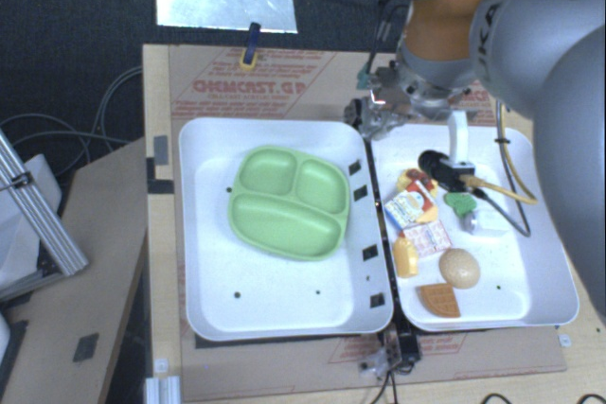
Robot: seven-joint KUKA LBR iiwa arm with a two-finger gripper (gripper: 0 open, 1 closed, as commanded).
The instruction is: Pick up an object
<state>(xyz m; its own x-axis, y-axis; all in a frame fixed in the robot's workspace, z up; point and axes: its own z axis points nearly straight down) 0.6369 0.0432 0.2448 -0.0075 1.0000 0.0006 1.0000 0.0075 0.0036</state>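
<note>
We have the gripper (377, 114) parked over the far end of the divider between the bins, nothing between its fingers that we can see, and we can't tell how far open they are. Pick candidates all sit clustered in the right bin (544, 284): brown ball (459, 267), packet (410, 206), cracker (439, 300); left bin (213, 298) holds the green tray (289, 202), likely the drop side

Left bin (204, 298): green tray (289, 203) fills the middle, edges free. Right bin (544, 298): clutter along left edge, right side open.
</note>
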